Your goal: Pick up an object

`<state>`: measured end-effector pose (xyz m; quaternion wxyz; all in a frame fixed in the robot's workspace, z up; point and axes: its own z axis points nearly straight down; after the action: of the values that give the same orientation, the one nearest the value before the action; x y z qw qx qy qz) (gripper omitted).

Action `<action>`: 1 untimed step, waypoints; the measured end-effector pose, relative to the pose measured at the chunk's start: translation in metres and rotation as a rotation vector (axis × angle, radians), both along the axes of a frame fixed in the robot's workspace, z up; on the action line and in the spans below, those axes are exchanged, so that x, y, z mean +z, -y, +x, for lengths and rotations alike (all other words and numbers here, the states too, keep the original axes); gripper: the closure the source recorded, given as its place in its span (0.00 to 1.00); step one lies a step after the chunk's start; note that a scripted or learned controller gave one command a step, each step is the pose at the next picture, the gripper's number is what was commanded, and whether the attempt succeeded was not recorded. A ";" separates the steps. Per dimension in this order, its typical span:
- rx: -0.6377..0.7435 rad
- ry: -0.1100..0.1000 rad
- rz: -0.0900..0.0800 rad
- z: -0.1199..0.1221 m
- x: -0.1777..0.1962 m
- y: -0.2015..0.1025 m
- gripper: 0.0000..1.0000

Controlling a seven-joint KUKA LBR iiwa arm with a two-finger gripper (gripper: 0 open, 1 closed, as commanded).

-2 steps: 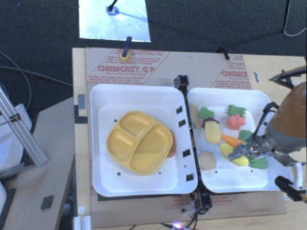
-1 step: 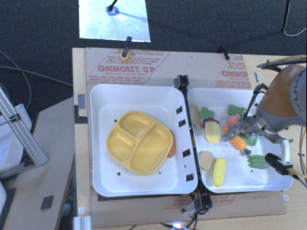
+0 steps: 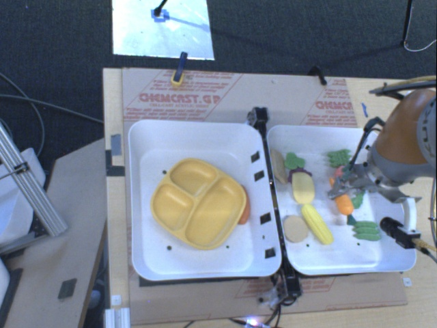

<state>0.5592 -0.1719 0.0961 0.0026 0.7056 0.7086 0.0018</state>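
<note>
Crowding risks a miss: end effector [image 3: 343, 191], grip state unclear, hovers over small orange plastic carrot [image 3: 345, 204] beside green toy beans [image 3: 366, 231].

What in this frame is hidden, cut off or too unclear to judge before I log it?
- Gripper: finger state over the small orange toy vegetable is too blurred, camera view.
- Orange object: mostly hidden under the yellow divided plastic plate.
- Grey and orange arm: cut off by the right edge.
</note>
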 end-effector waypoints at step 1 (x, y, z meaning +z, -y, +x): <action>0.010 0.005 0.003 0.097 0.033 -0.073 1.00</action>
<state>0.6561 -0.0993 0.1294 0.0033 0.7020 0.7121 0.0043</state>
